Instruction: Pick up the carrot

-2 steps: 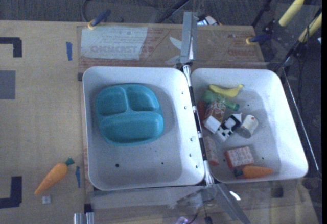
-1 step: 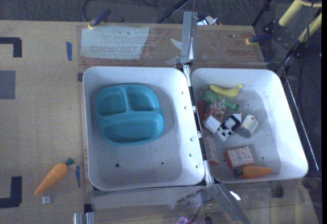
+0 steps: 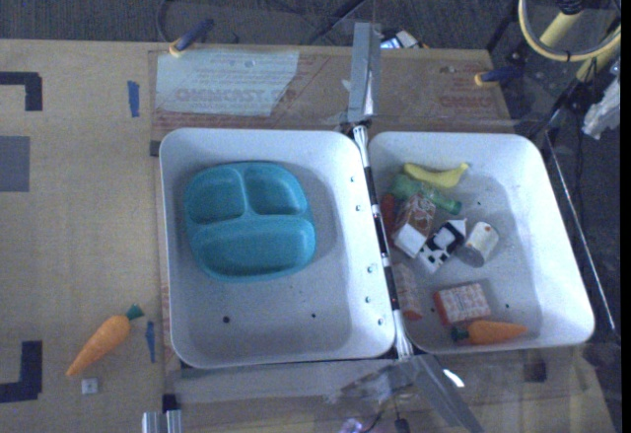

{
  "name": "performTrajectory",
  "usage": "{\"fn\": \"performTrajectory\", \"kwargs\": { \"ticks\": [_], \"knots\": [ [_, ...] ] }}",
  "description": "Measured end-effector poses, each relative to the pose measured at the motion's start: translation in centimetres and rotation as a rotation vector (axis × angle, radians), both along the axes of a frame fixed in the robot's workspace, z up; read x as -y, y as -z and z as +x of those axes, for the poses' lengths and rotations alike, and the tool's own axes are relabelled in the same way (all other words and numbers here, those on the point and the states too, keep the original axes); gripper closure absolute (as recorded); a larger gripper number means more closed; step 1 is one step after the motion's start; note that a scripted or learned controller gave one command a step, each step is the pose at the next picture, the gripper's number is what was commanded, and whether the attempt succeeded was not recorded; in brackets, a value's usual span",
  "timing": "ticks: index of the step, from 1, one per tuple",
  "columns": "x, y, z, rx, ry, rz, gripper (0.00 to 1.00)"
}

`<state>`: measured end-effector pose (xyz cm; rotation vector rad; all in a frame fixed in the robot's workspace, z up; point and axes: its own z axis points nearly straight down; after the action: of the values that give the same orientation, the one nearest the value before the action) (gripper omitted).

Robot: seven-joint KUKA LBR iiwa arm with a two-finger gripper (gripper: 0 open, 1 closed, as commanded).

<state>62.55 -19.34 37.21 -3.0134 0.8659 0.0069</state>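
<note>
Near the right bin's (image 3: 567, 253) front wall lies a carrot (image 3: 490, 331).

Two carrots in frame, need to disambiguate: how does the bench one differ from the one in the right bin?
The bench carrot lies outside both bins, left of the left bin; the bin carrot lies at the right bin's near edge. The bench carrot looks larger and lies diagonally; the bin carrot lies near horizontal. Both are orange with green tops.

No text is reading clearly anywhere. A clear plastic sheet (image 3: 229, 83) at 12 o'clock of the left bin (image 3: 177, 253) is showing faint reddish print, too blurred to read. Cardboard (image 3: 463, 86) at 12 o'clock of the right bin (image 3: 552, 224) is carrying similar illegible red lettering.
</note>
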Motion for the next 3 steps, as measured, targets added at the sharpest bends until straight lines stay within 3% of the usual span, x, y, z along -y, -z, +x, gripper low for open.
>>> {"fn": "performTrajectory", "kwargs": {
  "ticks": [1,2,3],
  "knots": [
    [2.7,1.3,1.1,0.002,-0.096,0.001,1.0],
    [2.9,-1.7,-3.4,0.0,-0.02,0.001,1.0],
    [2.9,-4.0,-3.9,0.0,0.063,0.002,1.0]
  ]
}}
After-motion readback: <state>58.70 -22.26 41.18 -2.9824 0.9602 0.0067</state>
